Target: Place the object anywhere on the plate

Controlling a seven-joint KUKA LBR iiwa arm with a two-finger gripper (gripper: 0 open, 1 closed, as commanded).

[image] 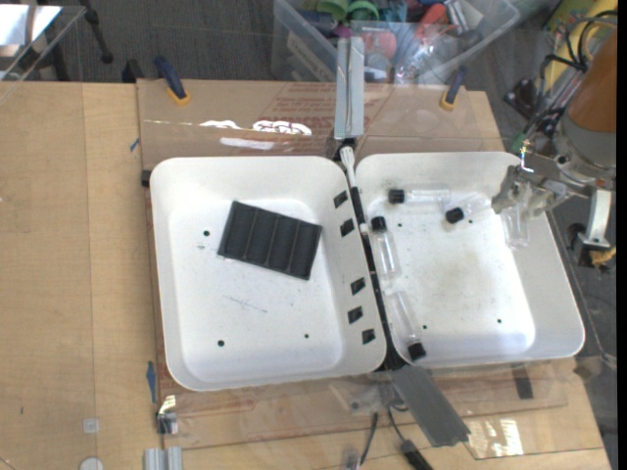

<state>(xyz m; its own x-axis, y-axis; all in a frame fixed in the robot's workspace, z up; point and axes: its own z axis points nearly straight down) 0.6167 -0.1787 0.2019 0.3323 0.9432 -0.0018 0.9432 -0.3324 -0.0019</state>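
- The dark ribbed slab (269,240) lies flat in the left bin (186,355), in its far half, midway between the left wall and the dividing edge and turned a little askew to the walls.
- I take this slab to be the task's thing, though the view is too coarse to be sure.
- By its look it is stiff, thin and fairly light. The grooved top should give some bite, while the flat face offers little to pinch from above.
- The best hold is probably across its short width, closing on the two long edges near the middle so it does not tip.
- The pincer (515,218) hangs over the right bin (558,336), near that bin's far right corner. Whether it is apart or together I cannot tell.
- Slab and pincer are well apart, with the dividing edge and most of the right bin between them.
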